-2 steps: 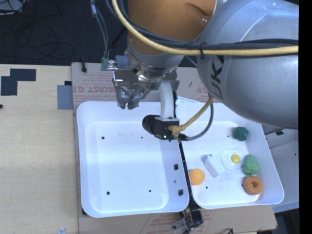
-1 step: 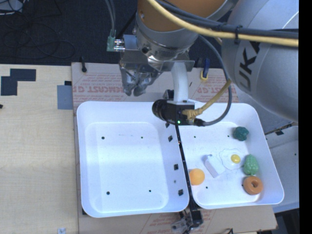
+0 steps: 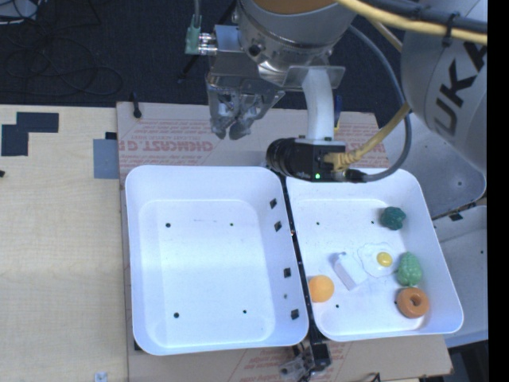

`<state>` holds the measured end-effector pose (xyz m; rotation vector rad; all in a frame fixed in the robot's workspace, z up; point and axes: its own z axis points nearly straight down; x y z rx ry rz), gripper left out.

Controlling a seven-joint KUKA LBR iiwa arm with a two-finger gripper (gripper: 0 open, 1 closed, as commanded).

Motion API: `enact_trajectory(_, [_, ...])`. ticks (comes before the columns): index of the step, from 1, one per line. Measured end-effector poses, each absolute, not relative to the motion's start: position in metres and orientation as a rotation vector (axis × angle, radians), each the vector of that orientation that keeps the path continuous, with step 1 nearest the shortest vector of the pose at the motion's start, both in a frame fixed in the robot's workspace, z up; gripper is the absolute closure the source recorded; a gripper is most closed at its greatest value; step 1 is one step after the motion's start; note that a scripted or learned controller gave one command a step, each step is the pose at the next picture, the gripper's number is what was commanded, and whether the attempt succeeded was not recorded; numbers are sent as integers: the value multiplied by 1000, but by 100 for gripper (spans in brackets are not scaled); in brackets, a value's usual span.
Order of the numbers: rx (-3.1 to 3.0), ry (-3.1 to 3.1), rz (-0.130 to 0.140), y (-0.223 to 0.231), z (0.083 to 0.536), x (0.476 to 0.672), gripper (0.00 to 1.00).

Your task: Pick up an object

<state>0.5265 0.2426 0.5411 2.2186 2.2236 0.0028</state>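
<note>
Two white bins: the left bin (image 3: 151,213) and the right bin (image 3: 433,245). Relative to the right bin, six things lie inside it: one orange ball (image 3: 321,288), one white block (image 3: 345,271), one fried egg (image 3: 377,259), one donut (image 3: 413,302), two green lumps (image 3: 391,217) (image 3: 410,269).

Gripper (image 3: 235,118) above white bins (image 3: 199,183)

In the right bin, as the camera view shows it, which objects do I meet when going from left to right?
Orange ball → small white block → fried egg. After these come the dark green piece, the light green piece and the doughnut, which overlap in left-right position.
</note>
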Motion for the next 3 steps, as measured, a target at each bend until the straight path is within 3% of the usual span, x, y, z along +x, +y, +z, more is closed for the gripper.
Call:
enact_trajectory(1, [2224,2228,-30,242,398,486,100])
enact_trajectory(2, [2224,2222,-12,242,369,475,100])
enact_trajectory(3, [2223,2216,-3,242,352,577,100])
